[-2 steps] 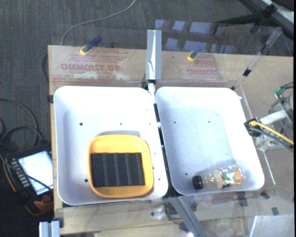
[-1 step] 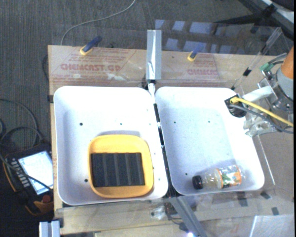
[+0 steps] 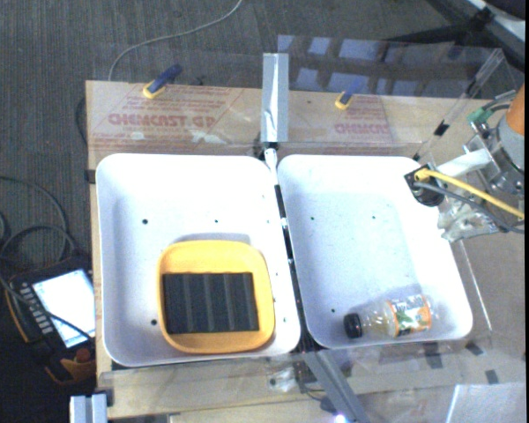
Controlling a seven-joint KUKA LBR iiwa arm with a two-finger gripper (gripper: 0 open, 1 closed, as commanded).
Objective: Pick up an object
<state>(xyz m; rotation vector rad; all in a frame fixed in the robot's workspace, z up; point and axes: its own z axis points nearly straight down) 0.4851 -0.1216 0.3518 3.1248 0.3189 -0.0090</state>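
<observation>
- Two shallow white bins sit side by side on the bench (image 3: 115, 117), their inner rims touching along the middle.
- The left bin (image 3: 123, 201) holds one thing: a yellow tray-like object with rounded corners (image 3: 217, 296), carrying a dark ribbed panel on its top face. It lies flat toward the bin's front edge, nearer the front right corner than the left.
- The right bin (image 3: 361, 227) holds a small clear bottle with a black cap (image 3: 390, 317) and an orange and green label. It lies on its side along the front edge, near the front right corner, cap pointing toward the left bin.
- The arm's gripper (image 3: 463, 203) hangs over the right bin's right rim, near its back right corner, well apart from the bottle. A yellow cable runs across it.
- Whether the jaws are apart or together cannot be told from this view; nothing is seen between them.
</observation>
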